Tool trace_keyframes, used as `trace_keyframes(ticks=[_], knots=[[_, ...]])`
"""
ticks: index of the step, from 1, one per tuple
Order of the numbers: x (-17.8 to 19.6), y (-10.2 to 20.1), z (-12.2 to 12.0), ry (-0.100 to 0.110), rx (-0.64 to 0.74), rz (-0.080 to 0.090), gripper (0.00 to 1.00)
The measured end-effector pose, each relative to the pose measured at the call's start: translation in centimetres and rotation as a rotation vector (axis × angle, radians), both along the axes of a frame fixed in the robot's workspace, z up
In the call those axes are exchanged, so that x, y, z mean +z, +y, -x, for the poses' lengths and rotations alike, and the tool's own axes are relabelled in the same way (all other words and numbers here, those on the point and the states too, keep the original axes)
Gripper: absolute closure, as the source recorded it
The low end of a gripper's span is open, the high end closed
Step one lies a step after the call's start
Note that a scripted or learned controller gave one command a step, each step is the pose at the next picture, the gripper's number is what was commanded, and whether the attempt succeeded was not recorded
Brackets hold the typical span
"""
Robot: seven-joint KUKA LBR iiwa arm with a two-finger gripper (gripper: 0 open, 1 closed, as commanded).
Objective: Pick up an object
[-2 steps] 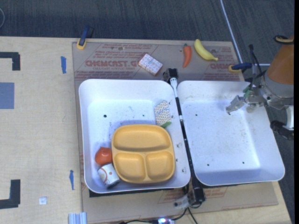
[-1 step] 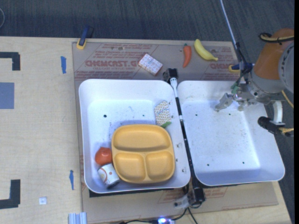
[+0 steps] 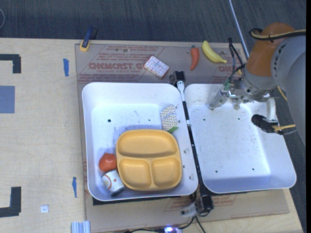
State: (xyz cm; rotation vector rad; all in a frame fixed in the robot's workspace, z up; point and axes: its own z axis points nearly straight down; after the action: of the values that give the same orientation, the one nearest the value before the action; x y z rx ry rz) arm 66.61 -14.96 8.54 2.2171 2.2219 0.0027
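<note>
Gripper (image 3: pixel 224 95) over right bin (image 3: pixel 243 178), grip state unclear, possibly empty; objects lie leftward in left bin (image 3: pixel 97 130); tray (image 3: pixel 148 159) nearest.

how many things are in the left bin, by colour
yellow: 1, the divided tray
orange-red: 1, the round item
white with orange: 1, the small can
white patterned: 1, the pouch
total: 4
</note>
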Motion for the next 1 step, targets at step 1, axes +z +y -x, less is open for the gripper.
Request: trace_keyframes(ticks=[1], knots=[[0.04,2.91,10.96,0.004,-0.003,-0.001,0.00]])
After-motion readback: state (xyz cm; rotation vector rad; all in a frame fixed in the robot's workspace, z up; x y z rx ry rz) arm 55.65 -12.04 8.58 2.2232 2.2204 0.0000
